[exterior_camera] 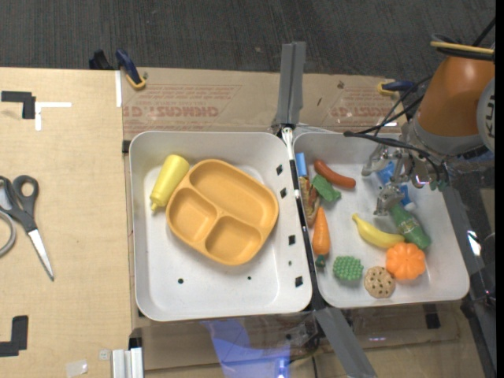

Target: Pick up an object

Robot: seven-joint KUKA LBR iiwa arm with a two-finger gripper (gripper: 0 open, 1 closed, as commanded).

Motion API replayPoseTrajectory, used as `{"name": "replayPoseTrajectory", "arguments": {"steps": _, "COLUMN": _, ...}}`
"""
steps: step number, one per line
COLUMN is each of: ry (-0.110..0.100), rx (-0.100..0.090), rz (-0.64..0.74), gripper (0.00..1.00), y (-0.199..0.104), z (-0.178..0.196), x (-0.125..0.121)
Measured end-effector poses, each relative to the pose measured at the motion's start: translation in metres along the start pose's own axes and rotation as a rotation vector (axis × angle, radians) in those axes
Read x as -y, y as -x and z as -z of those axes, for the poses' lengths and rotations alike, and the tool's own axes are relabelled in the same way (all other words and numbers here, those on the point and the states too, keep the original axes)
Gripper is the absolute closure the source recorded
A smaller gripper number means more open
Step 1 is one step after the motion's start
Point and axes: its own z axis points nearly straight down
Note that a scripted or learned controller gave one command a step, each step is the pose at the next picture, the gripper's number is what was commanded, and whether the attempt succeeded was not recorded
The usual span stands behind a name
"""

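Cookie (379, 282) lies frontmost; gripper (391, 199) over right bin (449, 290), grip state unclear.

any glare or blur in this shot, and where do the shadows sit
Camera view: even, soft overhead light, no strong glare on the white bins; the divided yellow tray casts a faint shadow toward the lower right; toy food such as the banana is sharp, but the gripper is a cluttered, slightly soft area, so its fingers are hard to read.
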Motion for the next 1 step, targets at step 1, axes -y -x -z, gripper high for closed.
{"name": "replayPoseTrajectory", "arguments": {"steps": 1, "ry": 0.0, "rx": 0.0, "rz": 0.0, "gripper": 0.0, "y": 0.0001, "z": 0.0, "x": 0.0}}
